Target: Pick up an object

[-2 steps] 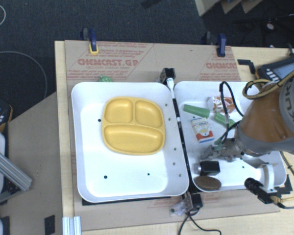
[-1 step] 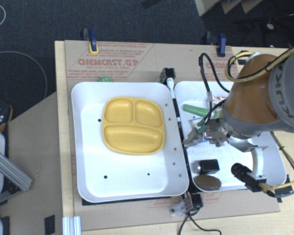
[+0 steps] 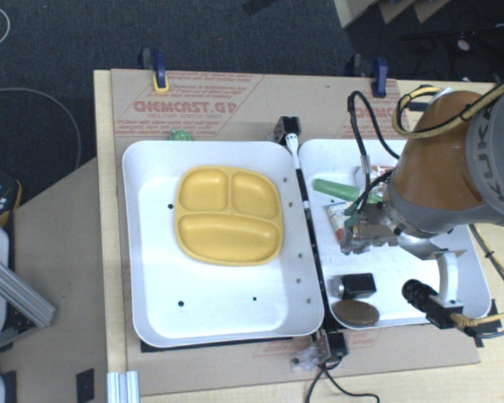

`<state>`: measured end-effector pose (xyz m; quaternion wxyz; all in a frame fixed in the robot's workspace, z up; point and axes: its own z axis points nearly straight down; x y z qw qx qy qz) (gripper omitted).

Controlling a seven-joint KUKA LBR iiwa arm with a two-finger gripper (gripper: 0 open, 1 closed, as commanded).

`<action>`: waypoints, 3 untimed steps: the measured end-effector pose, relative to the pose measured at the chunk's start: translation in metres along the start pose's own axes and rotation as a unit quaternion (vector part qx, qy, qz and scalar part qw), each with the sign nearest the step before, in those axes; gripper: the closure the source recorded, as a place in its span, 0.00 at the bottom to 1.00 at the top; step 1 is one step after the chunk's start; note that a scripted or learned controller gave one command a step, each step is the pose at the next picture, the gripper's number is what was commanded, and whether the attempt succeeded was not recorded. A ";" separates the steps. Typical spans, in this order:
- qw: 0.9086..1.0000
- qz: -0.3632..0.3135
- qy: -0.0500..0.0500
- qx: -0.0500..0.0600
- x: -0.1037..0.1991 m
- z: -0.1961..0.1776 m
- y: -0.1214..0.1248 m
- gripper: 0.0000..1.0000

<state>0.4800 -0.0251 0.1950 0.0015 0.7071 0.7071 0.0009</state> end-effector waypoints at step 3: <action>1.000 -0.001 0.000 0.000 0.142 -0.143 0.000 1.00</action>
